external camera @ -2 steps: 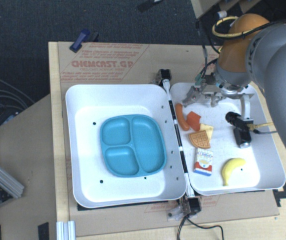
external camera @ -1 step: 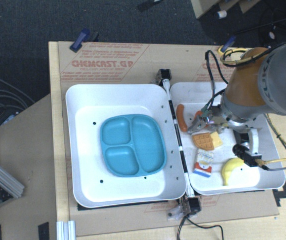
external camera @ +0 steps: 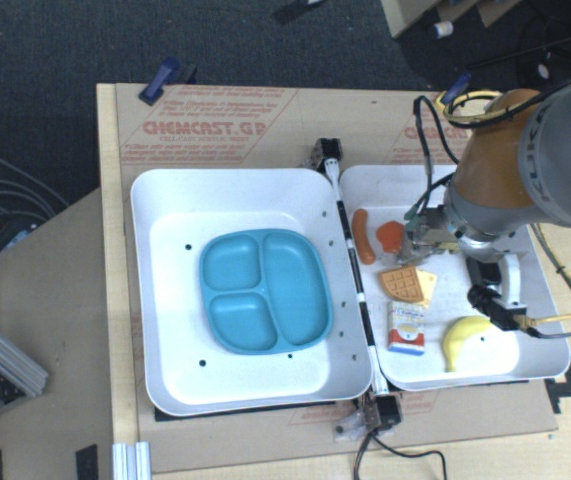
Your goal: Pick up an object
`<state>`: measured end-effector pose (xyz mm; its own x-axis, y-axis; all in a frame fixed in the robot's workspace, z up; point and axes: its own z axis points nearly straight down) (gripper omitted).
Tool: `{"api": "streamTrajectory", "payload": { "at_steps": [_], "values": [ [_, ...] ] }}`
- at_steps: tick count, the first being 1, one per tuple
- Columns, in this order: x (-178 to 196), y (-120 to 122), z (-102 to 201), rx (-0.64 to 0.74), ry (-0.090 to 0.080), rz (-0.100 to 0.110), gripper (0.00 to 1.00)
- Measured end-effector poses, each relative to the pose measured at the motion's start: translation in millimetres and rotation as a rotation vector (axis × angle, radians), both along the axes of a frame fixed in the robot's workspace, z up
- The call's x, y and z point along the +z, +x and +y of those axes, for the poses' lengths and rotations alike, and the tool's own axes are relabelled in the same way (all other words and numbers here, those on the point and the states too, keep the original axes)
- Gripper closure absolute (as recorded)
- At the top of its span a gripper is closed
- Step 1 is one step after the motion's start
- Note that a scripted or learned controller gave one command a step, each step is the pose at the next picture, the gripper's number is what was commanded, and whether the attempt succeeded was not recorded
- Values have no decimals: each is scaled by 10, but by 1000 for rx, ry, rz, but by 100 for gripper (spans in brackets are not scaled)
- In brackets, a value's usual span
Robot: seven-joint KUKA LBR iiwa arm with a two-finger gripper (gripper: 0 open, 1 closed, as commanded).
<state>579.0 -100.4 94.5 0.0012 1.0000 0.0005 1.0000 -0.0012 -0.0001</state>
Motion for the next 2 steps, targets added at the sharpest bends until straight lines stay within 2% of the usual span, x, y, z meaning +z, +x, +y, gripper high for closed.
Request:
{"api": "streamTrajectory", "payload": {
  "at_steps": [1, 2],
  "values": [
    [-1, -1, 0, 0, 0, 0, 0],
    [-97, 715, 63, 1, 0, -1, 0]
  ]
}}
